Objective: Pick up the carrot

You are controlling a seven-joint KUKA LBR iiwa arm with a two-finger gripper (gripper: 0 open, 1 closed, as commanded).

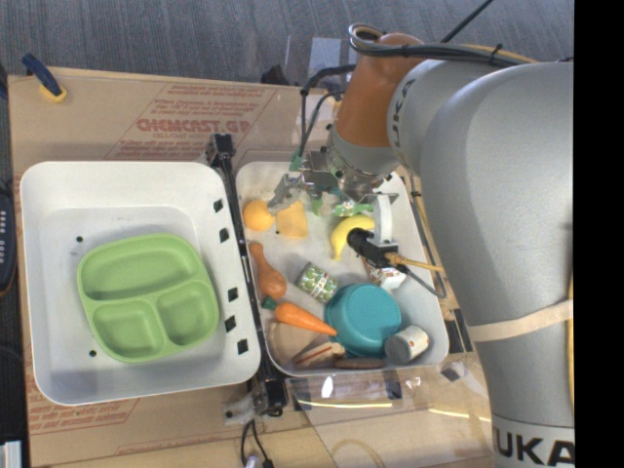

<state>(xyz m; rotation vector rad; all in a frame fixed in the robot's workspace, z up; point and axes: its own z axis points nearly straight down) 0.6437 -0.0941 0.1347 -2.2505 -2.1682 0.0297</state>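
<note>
The carrot (304, 318), orange and tapered, lies near the front left of the right bin (425, 230), its tip against a teal bowl (364, 318). My gripper (314, 189) hangs over the back of that bin, above a yellow block (292, 222) and well away from the carrot. The wrist and its cabling hide the gripper's tip. Nothing can be seen held in it.
Around the carrot are an orange-brown sausage-shaped piece (268, 273), a green can (317, 282), brown wooden pieces (322, 354) and a white cup (407, 343). An orange ball (257, 215) and a banana (349, 234) lie farther back. The left bin (39, 222) holds a green divided plate (148, 295).
</note>
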